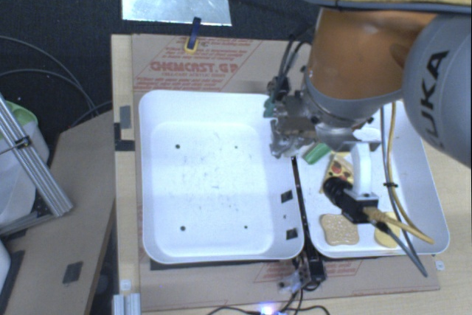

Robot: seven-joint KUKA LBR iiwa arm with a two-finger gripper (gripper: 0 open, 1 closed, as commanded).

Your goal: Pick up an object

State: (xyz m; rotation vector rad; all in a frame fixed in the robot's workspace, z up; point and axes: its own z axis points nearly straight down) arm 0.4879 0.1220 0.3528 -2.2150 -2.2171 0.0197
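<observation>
My gripper (282,144) hangs low over the left rim of the right bin (435,232), close to the divider between the two bins. Just to its right lies a green object (318,153), partly under the wrist. A red and yellow object (338,168) sits a little further right. Toward the front of the right bin lie a round tan, biscuit-like object (339,229) and a yellow object (384,237). The grey arm with its orange band (369,33) hides most of the back of this bin.
The left bin (158,181) lies beside the gripper, its white floor speckled with small marks. Both bins rest on a cardboard sheet (199,63). A metal frame (29,158) stands off the bench at far left.
</observation>
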